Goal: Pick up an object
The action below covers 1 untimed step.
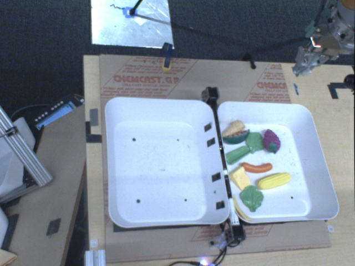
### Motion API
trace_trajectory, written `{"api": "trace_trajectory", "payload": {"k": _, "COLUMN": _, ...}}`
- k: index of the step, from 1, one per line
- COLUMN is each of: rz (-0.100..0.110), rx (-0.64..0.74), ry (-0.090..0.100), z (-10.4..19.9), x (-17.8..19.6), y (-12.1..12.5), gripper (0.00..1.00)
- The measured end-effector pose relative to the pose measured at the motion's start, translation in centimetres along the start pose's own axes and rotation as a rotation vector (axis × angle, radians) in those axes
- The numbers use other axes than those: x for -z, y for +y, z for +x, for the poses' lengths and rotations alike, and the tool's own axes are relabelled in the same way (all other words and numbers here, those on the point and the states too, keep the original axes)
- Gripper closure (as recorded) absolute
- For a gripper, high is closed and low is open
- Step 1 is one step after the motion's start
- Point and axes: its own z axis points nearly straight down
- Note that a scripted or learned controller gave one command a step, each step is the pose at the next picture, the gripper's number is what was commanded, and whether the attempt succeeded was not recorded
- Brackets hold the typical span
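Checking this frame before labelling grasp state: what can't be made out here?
- Gripper, camera view: small and blurred at the top right; finger state unreadable.
- Arm: cut off by the top and right edges.
- Yellow item under the green leafy toy in the right bin: mostly covered, identity unclear.
- Tan and yellow toy by the divider: too small to identify.
- Small blue thing on the silver sheet: too small to name.

Arm point(333, 21) high at upper right

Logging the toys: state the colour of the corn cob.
Yellow; the corn cob shows in the camera view.
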Motion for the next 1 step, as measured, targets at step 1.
{"api": "trace_trajectory", "payload": {"k": 1, "rz": 0.0, "rx": 0.0, "ry": 0.0, "z": -0.64, "x": 1.77, "y": 0.01, "gripper": 1.0}}
